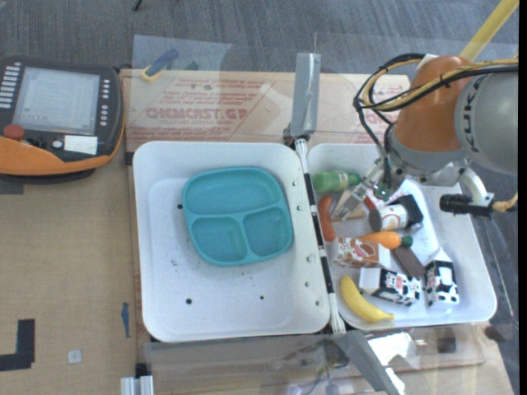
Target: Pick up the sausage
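The sausage (326, 217) is a reddish-brown link lying lengthwise against the left wall of the right bin (486, 290). My gripper (347, 205) reaches in from the right, low over the bin. Its metal fingertips sit just to the right of the sausage's upper half. The fingers are spread apart and open, and nothing sits between them. The sausage lies on the bin floor, outside the fingers.
A green bottle (335, 179) lies just behind the gripper. A white cup (394, 217), a carrot (384, 239), a brown packet (356, 253), a chocolate bar (408, 262), two cow-print cartons (397, 286) and a banana (363, 301) crowd the right bin. A teal divided plate (237, 216) sits in the left bin (156, 286).
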`<control>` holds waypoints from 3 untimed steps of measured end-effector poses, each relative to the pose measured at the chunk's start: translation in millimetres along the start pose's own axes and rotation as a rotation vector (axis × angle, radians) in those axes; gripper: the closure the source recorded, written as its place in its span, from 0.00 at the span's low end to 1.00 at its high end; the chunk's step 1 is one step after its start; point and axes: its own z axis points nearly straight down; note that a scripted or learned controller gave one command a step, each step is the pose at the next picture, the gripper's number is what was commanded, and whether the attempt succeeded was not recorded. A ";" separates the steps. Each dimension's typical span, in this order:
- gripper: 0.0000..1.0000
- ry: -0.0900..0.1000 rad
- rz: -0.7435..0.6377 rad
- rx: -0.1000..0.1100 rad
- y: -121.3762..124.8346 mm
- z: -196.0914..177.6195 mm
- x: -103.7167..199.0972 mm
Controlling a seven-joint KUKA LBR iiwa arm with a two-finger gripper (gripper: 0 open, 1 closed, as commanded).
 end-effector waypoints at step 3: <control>1.00 -0.013 -0.010 0.014 5.8 -8.3 -28.1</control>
